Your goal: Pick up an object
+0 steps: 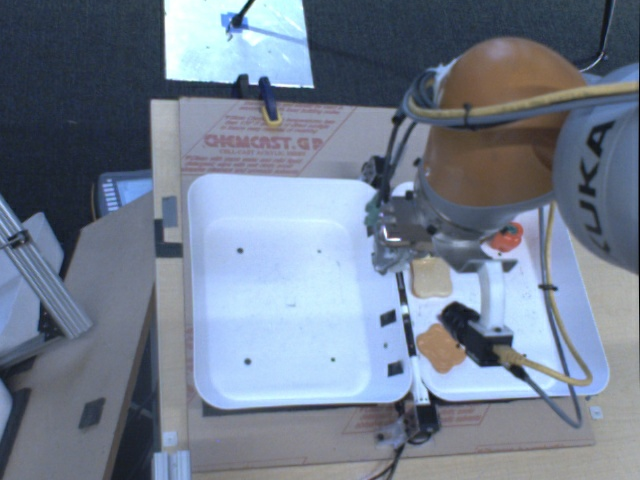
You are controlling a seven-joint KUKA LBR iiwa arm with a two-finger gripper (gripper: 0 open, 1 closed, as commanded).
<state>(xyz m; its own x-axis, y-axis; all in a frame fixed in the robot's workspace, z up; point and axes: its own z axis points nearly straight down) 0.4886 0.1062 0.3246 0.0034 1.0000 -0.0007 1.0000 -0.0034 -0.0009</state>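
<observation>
In the camera view, my gripper (398, 248) hangs over the left edge of the right bin (575, 318), where that bin meets the left bin (280, 298). My wrist hides its tip, so I cannot tell whether it is apart or together. Inside the right bin, a tan slice (432, 280) lies just beside my gripper, toward the bin's middle. A brown wavy-edged piece (440, 348) lies near the bin's front-left corner. An orange thing (508, 235) peeks out from under my wrist, farther toward the bin's right.
</observation>
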